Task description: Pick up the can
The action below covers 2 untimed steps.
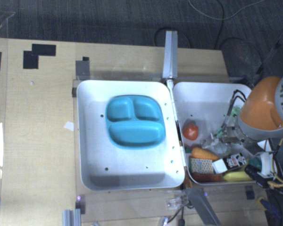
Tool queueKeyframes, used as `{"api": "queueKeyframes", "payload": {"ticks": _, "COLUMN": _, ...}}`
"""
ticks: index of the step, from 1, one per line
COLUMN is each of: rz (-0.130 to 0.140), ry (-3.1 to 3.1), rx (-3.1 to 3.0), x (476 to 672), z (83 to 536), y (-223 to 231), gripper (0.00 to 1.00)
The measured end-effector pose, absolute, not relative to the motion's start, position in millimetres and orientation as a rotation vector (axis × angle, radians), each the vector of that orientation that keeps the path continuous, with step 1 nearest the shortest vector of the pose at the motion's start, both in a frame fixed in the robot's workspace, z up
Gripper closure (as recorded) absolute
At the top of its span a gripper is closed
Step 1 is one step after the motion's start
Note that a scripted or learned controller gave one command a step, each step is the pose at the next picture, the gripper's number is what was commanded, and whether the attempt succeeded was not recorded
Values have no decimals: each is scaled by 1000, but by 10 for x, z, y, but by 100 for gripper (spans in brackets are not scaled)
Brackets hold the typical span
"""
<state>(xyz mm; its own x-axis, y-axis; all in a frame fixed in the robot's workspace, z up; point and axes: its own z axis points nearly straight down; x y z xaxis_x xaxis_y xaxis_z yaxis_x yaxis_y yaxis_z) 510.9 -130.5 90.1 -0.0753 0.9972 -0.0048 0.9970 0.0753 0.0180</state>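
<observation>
The right bin holds a cluster of items along its near edge. A small object with a white, red and black label, possibly the can lying on its side, rests there beside a white block. My gripper is low in this bin, just above and left of the labelled object and close over the cluster. The grey arm with its orange band comes in from the right and hides the bin's right part.
A red round fruit, an orange carrot-like piece, a speckled sponge-like block, a dark red item and a yellow banana crowd the right bin. The left bin holds a blue divided plate.
</observation>
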Motion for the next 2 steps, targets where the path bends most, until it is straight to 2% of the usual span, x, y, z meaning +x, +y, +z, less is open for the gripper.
{"api": "queueKeyframes", "payload": {"ticks": 1, "rz": 30, "ry": 2290, "rx": 2112, "x": 5160, "z": 1038, "y": -1283, "gripper": 100}}
{"api": "queueKeyframes", "payload": {"ticks": 2, "rz": 15, "ry": 2320, "rx": 2086, "x": 5061, "z": 913, "y": -920, "gripper": 100}}
